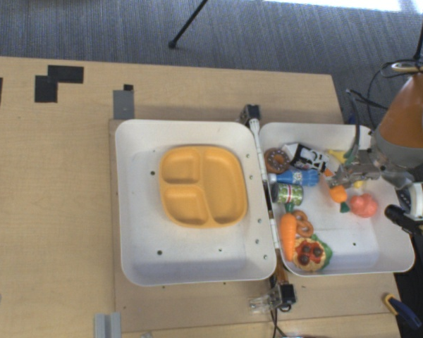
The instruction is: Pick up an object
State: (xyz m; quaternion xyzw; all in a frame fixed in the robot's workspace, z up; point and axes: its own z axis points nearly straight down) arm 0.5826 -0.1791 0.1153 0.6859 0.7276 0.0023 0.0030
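Note:
My gripper (343, 176) hangs over the right bin (391, 255), near its back right part. Just below it in the view lies a small orange fruit (338, 195), and a pinkish-red tomato (364, 205) sits right of that. A yellow piece (336, 156) lies just behind the gripper. Along the bin's left side I see a brown doughnut (276, 160), a black-and-white package (304, 157), a blue bottle (296, 177), a green can (287, 193), a carrot (288, 235), a pretzel (304, 223) and a pizza slice (311, 253).
The left bin (137, 210) holds a yellow divided plate (201, 186). A ridge between the two bins runs from a black clamp (251, 113) at the back to the front. The arm's orange band (403, 118) rises at the right edge.

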